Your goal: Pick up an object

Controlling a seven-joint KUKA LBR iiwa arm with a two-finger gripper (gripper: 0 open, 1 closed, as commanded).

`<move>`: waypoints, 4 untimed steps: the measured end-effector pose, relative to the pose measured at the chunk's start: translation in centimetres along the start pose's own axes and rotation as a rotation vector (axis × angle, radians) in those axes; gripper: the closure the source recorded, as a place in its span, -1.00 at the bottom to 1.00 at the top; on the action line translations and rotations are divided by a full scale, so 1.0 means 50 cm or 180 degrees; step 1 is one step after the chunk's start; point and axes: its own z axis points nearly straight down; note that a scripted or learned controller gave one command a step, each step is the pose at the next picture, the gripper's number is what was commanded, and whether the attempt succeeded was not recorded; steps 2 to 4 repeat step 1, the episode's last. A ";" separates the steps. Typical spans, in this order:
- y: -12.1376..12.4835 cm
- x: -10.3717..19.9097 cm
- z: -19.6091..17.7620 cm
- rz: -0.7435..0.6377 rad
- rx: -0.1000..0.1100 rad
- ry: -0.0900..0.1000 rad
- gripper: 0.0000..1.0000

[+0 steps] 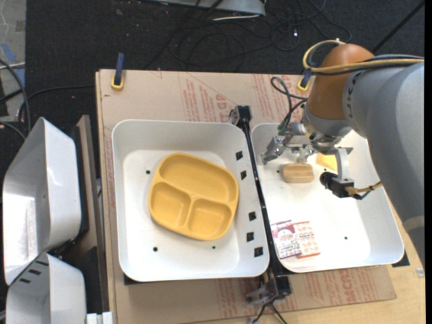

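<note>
My gripper [287,154] hangs low over the back of the right bin [378,248]. Its two metal fingers stand apart, open, with nothing between them. A tan rounded block [298,173] lies on the bin floor just in front of the fingertips, not gripped. A small yellow piece [327,161] lies to the right of the block, partly hidden under the wrist. A red and white printed packet [295,239] lies flat near the bin's front left corner.
A yellow divided plate [193,196] lies in the middle of the left bin [128,248]. A black divider rail [253,187] runs between the two bins. The grey arm covers the right bin's back right part.
</note>
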 end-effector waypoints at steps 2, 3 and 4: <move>0.002 0.000 -0.026 0.0001 -0.0014 -0.0003 1.00; 0.002 0.000 -0.026 0.0001 -0.0014 -0.0003 1.00; 0.002 0.000 -0.026 0.0001 -0.0014 -0.0003 1.00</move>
